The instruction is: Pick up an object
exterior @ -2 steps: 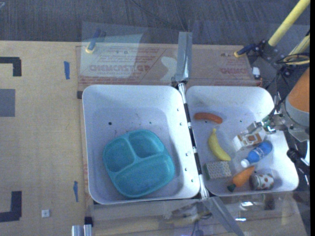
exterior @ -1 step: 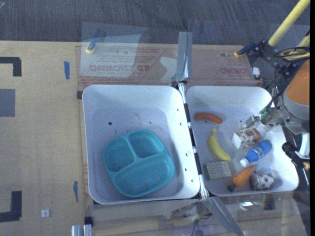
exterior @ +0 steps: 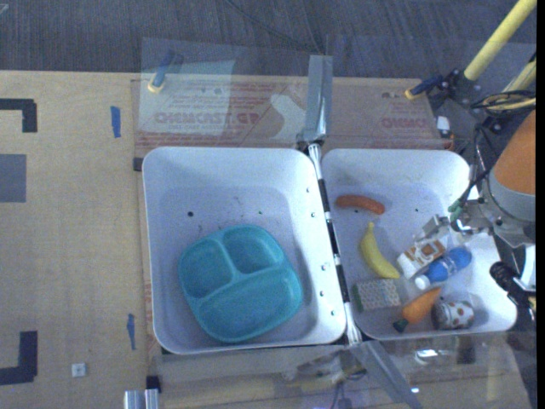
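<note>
- Left bin [exterior: 162,228]: white.
- Right bin [exterior: 400,173]: white.
- Divided plate [exterior: 240,282]: teal.
- Sausage [exterior: 359,203]: reddish-orange.
- Banana [exterior: 375,253]: yellow.
- Carrot [exterior: 421,305]: orange, dark tip.
- Bottle [exterior: 443,267]: blue with white end.
- Sponge [exterior: 377,294]: greenish-grey, speckled.
- Ball [exterior: 452,314]: white with brown patches.
- Arm band [exterior: 519,162]: orange.
- Bench [exterior: 68,254]: tan.

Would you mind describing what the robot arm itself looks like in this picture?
The arm enters at the right edge as a rounded grey body with a broad orange band across it. Below the band, toward the right bin, sits a cluster of small metallic and dark parts with a green spot. Dark cables loop near it. The gripper's details are too small to make out.
</note>
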Controlling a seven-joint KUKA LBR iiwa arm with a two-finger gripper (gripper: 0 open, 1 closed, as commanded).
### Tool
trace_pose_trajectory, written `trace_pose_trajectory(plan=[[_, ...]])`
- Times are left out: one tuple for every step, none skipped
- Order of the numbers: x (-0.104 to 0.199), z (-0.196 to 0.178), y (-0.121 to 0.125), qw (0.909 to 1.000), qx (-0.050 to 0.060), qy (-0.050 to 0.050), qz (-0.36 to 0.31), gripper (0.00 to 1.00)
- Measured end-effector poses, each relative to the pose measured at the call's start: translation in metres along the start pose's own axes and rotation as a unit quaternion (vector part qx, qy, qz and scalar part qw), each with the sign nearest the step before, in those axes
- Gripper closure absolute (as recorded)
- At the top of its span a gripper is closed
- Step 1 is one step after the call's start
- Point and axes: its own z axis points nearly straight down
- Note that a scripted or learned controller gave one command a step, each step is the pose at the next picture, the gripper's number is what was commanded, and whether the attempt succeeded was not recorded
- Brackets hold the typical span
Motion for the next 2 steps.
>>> trace_pose_trajectory(plan=[[0.014, 0.034, -0.003, 0.9999, -0.001, 0.000, 0.013, 0.00], [0.012, 0.024, -0.003, 0.9999, -0.003, 0.000, 0.015, 1.00]])
